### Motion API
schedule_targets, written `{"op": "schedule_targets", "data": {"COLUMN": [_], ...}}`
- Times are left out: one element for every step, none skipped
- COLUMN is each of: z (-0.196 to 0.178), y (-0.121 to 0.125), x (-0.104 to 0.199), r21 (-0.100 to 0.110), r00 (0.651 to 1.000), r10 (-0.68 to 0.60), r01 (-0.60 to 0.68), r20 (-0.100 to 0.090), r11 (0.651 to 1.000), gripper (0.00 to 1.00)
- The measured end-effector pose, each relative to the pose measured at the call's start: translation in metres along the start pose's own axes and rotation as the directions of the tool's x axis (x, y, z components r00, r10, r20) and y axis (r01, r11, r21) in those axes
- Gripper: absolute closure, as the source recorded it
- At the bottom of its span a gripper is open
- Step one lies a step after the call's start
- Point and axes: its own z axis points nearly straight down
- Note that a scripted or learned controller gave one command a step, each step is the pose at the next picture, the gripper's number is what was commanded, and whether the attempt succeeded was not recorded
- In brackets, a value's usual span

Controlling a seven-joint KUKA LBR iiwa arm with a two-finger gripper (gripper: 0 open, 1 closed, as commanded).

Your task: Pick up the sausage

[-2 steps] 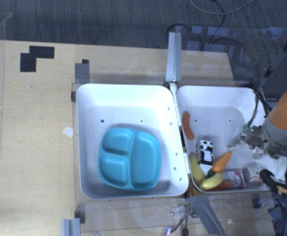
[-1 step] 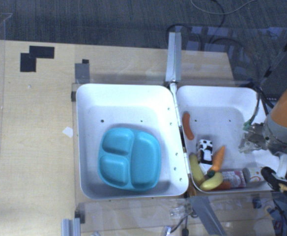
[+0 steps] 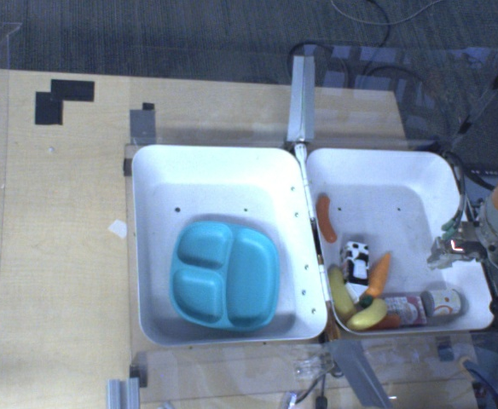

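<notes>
The sausage (image 3: pixel 325 216), a slim reddish-orange link, lies along the left wall of the right bin (image 3: pixel 385 177), close to the divider. My gripper (image 3: pixel 450 247) hovers at the right bin's right edge, far to the right of the sausage and a little lower in the view. Nothing shows between its fingers.
The right bin's lower part holds a black-and-white toy (image 3: pixel 356 258), a carrot (image 3: pixel 378 273), two bananas (image 3: pixel 344 295), and a can (image 3: pixel 442 302) beside a bottle (image 3: pixel 400 308). A blue divided plate (image 3: pixel 226 273) sits in the left bin (image 3: pixel 189 177). A metal post (image 3: pixel 299 100) stands behind the bins.
</notes>
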Motion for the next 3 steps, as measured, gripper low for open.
{"op": "schedule_targets", "data": {"z": [0.063, -0.021, 0.062], "y": [0.003, 0.0, 0.004], "x": [-0.003, 0.008, -0.01], "r21": [-0.008, -0.002, -0.008], "r00": [0.999, 0.855, 0.849], "r10": [0.041, -0.518, -0.529], "r01": [-0.041, 0.518, 0.529], "r20": [0.0, 0.002, 0.008], "r11": [0.999, 0.855, 0.849], "gripper": [1.0, 1.0, 1.0]}}
